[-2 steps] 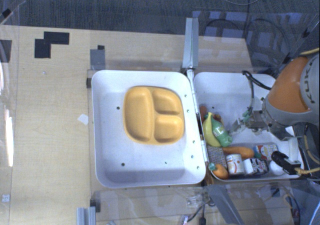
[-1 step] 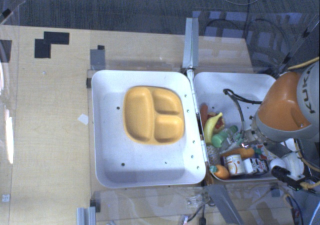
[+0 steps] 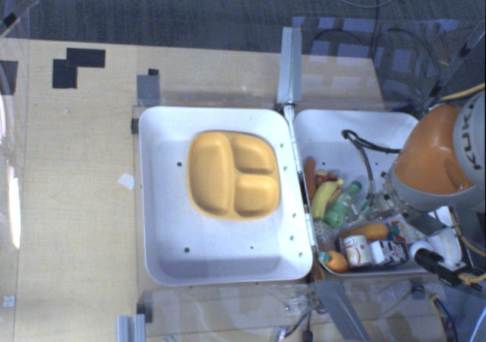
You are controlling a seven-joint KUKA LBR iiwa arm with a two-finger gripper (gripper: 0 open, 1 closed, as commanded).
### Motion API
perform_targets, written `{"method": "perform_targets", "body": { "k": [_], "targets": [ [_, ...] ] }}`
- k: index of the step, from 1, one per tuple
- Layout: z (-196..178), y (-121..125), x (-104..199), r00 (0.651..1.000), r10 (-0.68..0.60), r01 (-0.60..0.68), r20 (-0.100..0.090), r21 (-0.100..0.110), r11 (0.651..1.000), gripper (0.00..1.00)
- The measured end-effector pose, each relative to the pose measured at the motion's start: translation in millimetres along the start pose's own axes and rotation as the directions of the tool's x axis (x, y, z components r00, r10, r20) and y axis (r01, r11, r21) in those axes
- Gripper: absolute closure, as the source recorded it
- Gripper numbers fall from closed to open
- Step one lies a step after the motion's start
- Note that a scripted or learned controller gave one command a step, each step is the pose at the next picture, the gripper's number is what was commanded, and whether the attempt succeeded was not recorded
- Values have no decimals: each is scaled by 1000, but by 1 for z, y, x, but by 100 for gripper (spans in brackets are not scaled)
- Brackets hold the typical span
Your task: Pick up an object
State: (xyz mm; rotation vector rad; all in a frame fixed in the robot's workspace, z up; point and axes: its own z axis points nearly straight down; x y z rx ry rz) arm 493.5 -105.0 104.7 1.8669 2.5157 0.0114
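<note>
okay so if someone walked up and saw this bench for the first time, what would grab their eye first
Most likely the yellow divided tray, lying alone in the middle of the left bin. Next, the arm's orange band looming over the right bin. Below it, a heap of small items crowds that bin's near end, among them a banana, a green bottle and a can.
</note>
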Motion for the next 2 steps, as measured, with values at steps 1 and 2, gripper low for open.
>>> {"method": "perform_targets", "body": {
  "k": [1, 2],
  "targets": [
    [0, 0, 0, 1000, 0, 0, 0, 0, 1000, 0],
    [-36, 80, -41, 992, 129, -129, 1, 5, 992, 0]
  ]
}}
